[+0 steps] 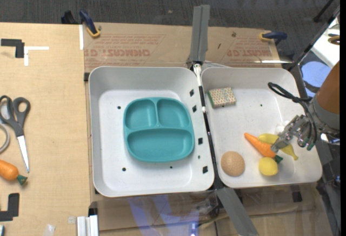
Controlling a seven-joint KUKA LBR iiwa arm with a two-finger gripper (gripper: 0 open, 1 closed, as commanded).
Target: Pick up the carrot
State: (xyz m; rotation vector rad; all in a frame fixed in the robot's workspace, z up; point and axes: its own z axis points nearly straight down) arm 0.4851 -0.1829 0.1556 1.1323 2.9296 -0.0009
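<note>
i hang low over the right bin, my gripper at the leafy end of the carrot, which lies slanted on the bin floor between a brown egg and a yellow lemon, with something yellow just behind it. my jaws look parted, with nothing between them, though they are small and blurred here. to do this well i judge i should straddle the orange body across its width, not the green tip, and keep clear of the lemon before closing.
</note>
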